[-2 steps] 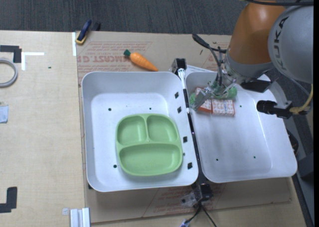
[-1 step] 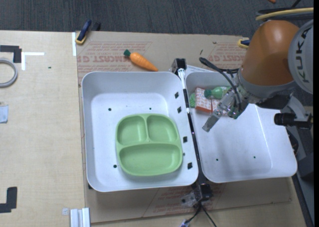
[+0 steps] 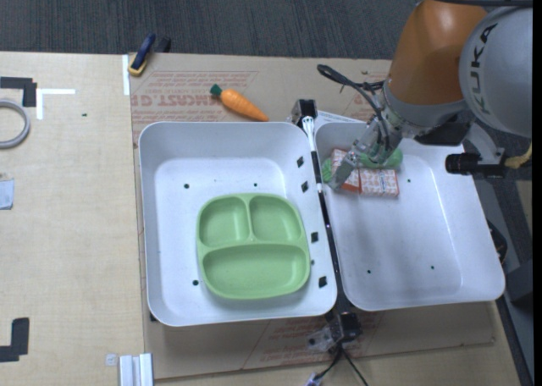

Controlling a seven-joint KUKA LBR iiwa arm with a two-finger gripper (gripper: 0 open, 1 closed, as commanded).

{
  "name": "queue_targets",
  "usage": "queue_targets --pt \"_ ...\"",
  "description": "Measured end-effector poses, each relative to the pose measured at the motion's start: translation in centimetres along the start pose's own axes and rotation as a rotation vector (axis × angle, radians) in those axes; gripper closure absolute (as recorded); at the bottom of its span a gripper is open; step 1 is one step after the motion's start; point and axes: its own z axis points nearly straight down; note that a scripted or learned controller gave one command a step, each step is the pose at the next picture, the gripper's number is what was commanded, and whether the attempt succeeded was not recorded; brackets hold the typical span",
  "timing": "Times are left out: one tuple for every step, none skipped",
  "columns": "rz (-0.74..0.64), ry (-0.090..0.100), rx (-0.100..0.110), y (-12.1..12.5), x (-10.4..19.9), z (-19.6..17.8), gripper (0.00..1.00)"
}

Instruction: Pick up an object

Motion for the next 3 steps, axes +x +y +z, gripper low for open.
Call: queue_targets --pt "-0.293 0.002 0.000 -3.6 2.9 0.0 0.00" --pt "-0.496 -0.002 -0.001 -0.2 -3.6 0.0 0.00" --pt "-0.466 -0.003 -0.001 -5.5 -3.8 9.0 0.00"
